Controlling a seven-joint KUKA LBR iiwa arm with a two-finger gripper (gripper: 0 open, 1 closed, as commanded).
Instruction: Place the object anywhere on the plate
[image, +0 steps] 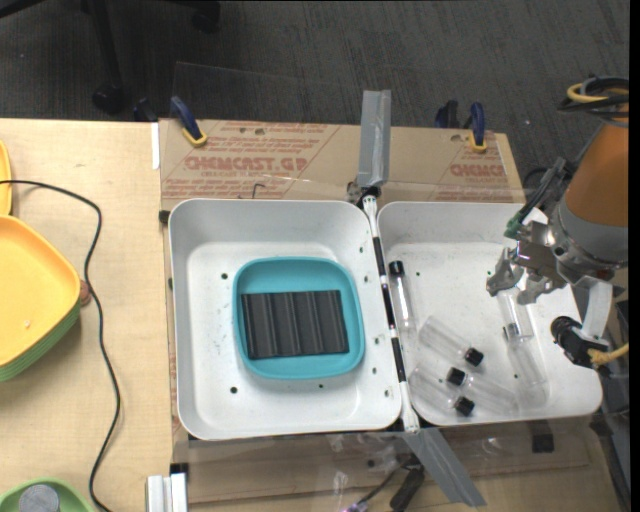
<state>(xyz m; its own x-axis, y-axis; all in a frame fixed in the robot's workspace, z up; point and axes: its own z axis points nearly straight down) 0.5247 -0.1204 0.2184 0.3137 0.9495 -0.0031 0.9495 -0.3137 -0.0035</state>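
Observation:
A teal plate (297, 320) with a dark ribbed insert lies in the middle of the left bin (195, 300). Several clear plastic tubes with black caps lie in the right bin (440, 240), among them one (452, 348) near the centre and two (440, 378) (450, 402) near the front rim. Another slim tube (399, 295) rests along that bin's left wall. My gripper (514, 283) hangs over the right side of the right bin, far from the plate. A clear tube (514, 322) sits directly below it; whether it is gripped or lying on the bin floor is unclear.
A metal divider (385, 300) separates the two bins. Cardboard (260, 150) clamped with blue-yellow clips lies behind them. Yellow and green dishes (30, 300) and a black cable (95, 300) occupy the wooden table at left.

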